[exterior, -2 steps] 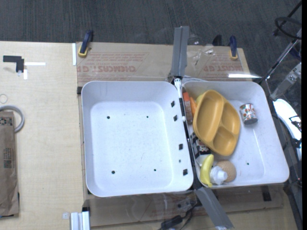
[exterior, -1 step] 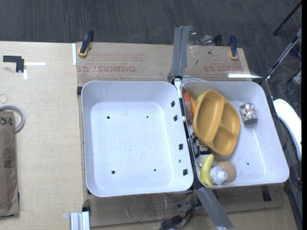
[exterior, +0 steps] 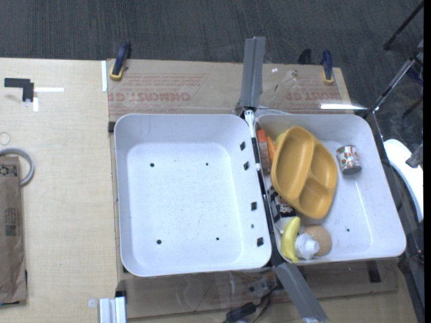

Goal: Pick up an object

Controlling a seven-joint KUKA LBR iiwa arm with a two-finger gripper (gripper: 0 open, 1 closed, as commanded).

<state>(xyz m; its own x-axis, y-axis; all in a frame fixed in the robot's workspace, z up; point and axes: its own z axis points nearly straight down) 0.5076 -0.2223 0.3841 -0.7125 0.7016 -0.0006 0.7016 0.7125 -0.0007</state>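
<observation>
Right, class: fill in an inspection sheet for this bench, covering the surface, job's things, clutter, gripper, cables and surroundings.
Surface: wooden bench bearing left bin and right bin.
Job's things: yellow divided tray, small can, banana, tan round object, all in the right bin.
Clutter: brown paper bag at left edge.
Gripper: nothing seen.
Cables: dark cable below the bins.
Surroundings: cardboard clamped behind bins; dark carpet.

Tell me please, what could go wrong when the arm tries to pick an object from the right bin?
The yellow divided plate leans over smaller items by the divider, so a grasp there may hit its rim or slip on it. The banana and the tan ball lie packed in the near corner against the bin wall, leaving little finger room. The small can lies apart and might roll.
</observation>
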